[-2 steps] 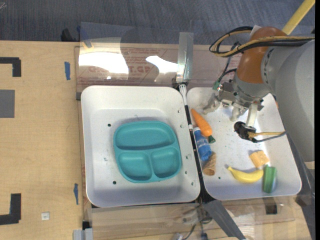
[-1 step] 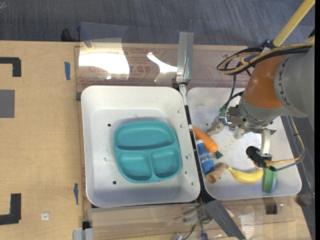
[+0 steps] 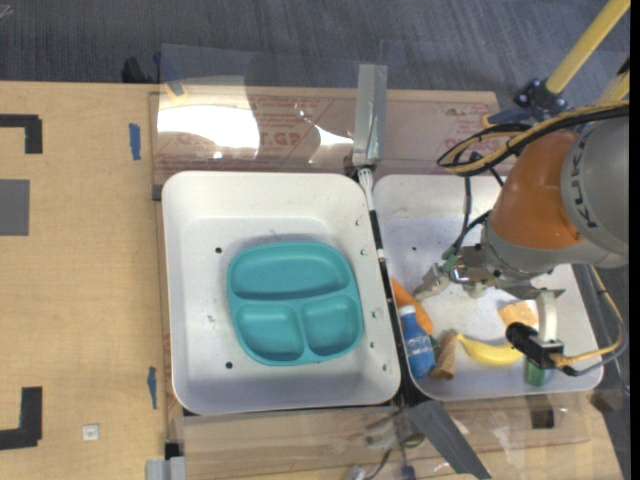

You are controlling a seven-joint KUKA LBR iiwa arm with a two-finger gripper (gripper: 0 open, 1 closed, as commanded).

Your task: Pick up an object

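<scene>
**A:** We look down on a pale wooden bench (image 3: 80, 268) with grey carpet (image 3: 300, 8) beyond its far edge. A clear plastic sheet (image 3: 260, 118) catches glare behind two white bins.

**B:** The left bin (image 3: 190, 218) carries a teal divided plate (image 3: 295, 303) at its middle, with a bare white margin on every side. The right bin (image 3: 420, 218) touches it along a shared wall.

**A:** The arm (image 3: 540, 203) comes in from the right, its orange band over the right bin's far half. The gripper (image 3: 447, 273) hangs low near the bin's middle. We cannot tell whether the pincer is spread or pressed together, and we see nothing pinched in it.

**B:** The floor of that bin is bare towards its far wall. The things to be picked crowd its near edge.

**A:** The banana (image 3: 488, 350) is the largest of them. It lies across the view, left to right, with both tips curving up.

**B:** The blue and white tube (image 3: 415, 338) hugs the shared wall, its long axis running far to near with the blue end nearest us. An orange piece (image 3: 407, 293) slants at its far end, just left of the gripper.

**A:** A brown cone (image 3: 446, 356) sits between the tube and the banana, pointing roughly far to near. An orange wedge (image 3: 520, 313) lies beyond the banana's right tip.

**B:** Smallest is a green thing (image 3: 537, 373) by the near right corner, too small for us to name.
</scene>
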